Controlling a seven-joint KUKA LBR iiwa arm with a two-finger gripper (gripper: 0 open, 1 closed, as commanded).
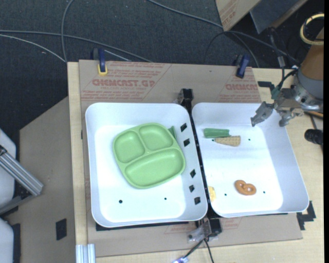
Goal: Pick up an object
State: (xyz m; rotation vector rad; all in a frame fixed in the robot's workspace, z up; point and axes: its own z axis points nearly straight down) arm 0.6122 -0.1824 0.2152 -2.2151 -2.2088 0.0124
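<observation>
The right bin (280, 154) holds a green stick (216, 133), a tan cone-shaped piece (229, 140) just below it, a brown pretzel (245, 188) near the front, and a small yellow bit (212, 193) at the front left corner. A green divided plate (149, 155) lies in the left bin (103, 169). My gripper (271, 117) hangs over the right bin's far right corner, open, with its two fingers spread and nothing between them. It is well to the right of the green stick.
Black clips run along the wall between the two bins (189, 154). Blue clamps (103, 61) hold the cardboard sheet at the back. Cables and a cardboard box (236, 10) lie beyond the bench.
</observation>
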